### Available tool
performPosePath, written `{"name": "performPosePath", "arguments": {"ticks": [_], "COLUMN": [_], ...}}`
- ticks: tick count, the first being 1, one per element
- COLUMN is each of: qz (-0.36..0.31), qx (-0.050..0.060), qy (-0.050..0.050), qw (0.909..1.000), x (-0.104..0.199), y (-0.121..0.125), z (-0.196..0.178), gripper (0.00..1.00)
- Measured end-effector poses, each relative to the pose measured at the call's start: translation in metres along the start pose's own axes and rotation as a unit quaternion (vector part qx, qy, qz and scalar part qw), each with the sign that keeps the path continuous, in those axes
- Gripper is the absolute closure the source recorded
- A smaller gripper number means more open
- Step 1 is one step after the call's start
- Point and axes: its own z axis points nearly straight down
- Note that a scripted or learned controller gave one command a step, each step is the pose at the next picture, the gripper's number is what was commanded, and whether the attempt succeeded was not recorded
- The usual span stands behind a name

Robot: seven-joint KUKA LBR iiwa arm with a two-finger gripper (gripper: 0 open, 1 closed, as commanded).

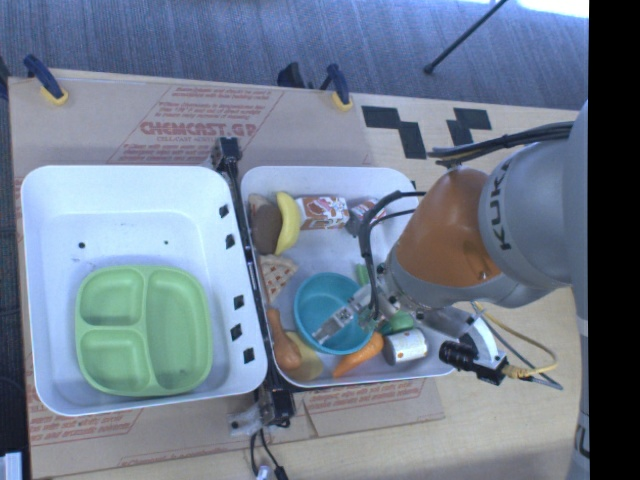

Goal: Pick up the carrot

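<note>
The carrot (pixel 360 355) is orange and lies at a slant near the front wall of the right bin (pixel 330 176), with a green tuft (pixel 398 321) at its upper right end. My gripper (pixel 338 323) hangs low over the blue bowl (pixel 322 304), just up and left of the carrot. Its metal tip sits inside the bowl's outline. The carrot lies free on the bin floor, apart from the gripper. The grey arm with its orange band (pixel 450 233) covers the right part of the bin.
The right bin also holds a banana (pixel 288 221), a brown item (pixel 265 226), a waffle-like slice (pixel 278 271), a wrapped packet (pixel 322 210), an orange-brown piece (pixel 286 346) and a white can (pixel 408 347). A green divided plate (pixel 145 328) lies in the left bin (pixel 60 208).
</note>
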Motion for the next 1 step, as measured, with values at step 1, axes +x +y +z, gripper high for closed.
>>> {"name": "performPosePath", "arguments": {"ticks": [1], "qz": [-0.033], "qx": [-0.002], "qy": [-0.002], "qw": [0.9994], "x": [0.0021], "y": [0.0032], "z": [-0.0965], "gripper": [0.00]}}
